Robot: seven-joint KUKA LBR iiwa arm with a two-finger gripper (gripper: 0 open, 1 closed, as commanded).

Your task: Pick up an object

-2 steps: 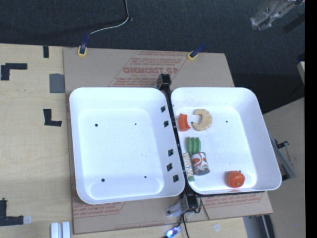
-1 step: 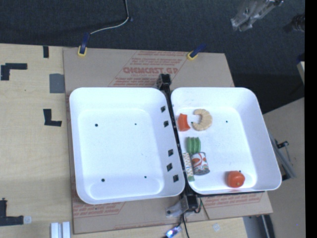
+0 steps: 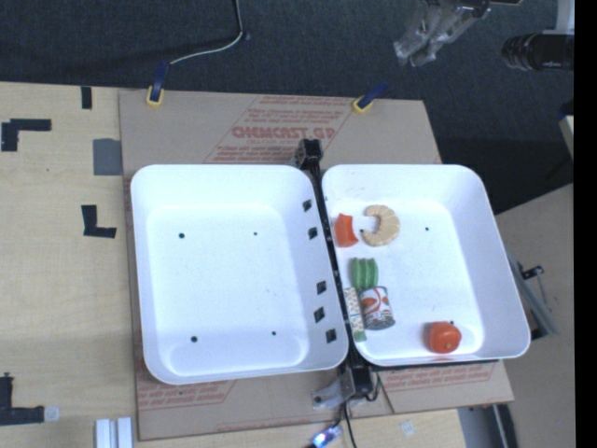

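Nearest the viewer, along the front wall of the right bin (image 3: pixel 485 250), a red tomato-like ball (image 3: pixel 444 337) lies well below and far from the gripper (image 3: pixel 422 47), which hangs at the top of the view past the bins' far edge. Just left of the ball, against the divider between the bins, a small can with a red and white label (image 3: pixel 373 308) lies on its side, and a green piece (image 3: pixel 363 272) touches its far end. Farther back, closer beneath the gripper but still well apart from it, a small orange-red piece (image 3: pixel 345 231) sits beside the divider, with a tan crescent-shaped pastry (image 3: pixel 381 225) just to its right. The left bin (image 3: pixel 224 269) lies off to the left of the gripper, well apart from it. Both bins rest on a sheet of brown cardboard (image 3: pixel 280 129), clipped at its far edge. Beyond that, over dark carpet, the gripper is blurred; nothing is seen in it, and whether its jaws are parted or closed cannot be told.
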